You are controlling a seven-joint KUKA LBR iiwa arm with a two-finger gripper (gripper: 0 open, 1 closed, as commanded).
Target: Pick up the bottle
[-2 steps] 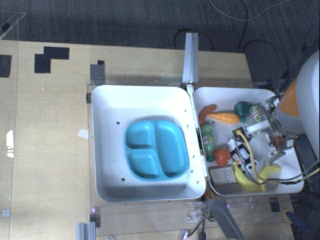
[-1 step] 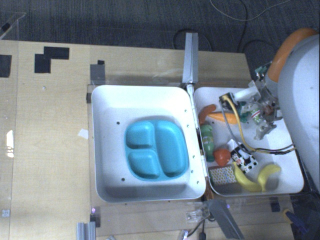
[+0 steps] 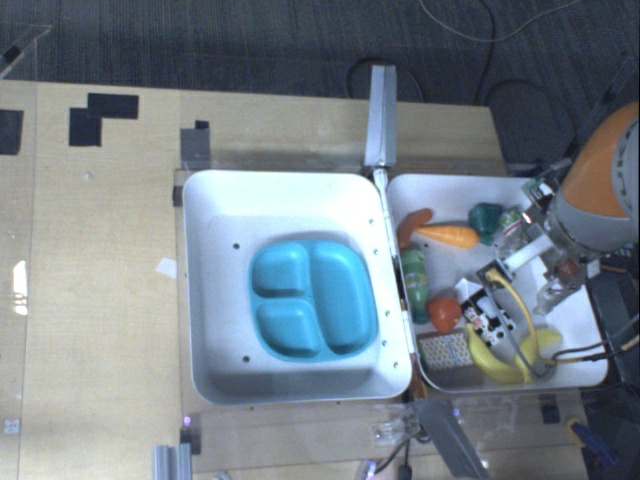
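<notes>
Since its own hardware clutters the gripper, can't tell if it's spread or closed, while the green bottle lies well apart by the bin's opposite wall.

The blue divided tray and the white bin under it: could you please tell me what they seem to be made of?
Blue tray: likely moulded plastic, semi-gloss, judging by its uniform colour, rounded compartment edges and soft highlights. White bin: probably plastic too, smooth and slightly shiny, with rounded corners and one-piece walls, though painted metal can't be excluded.
</notes>
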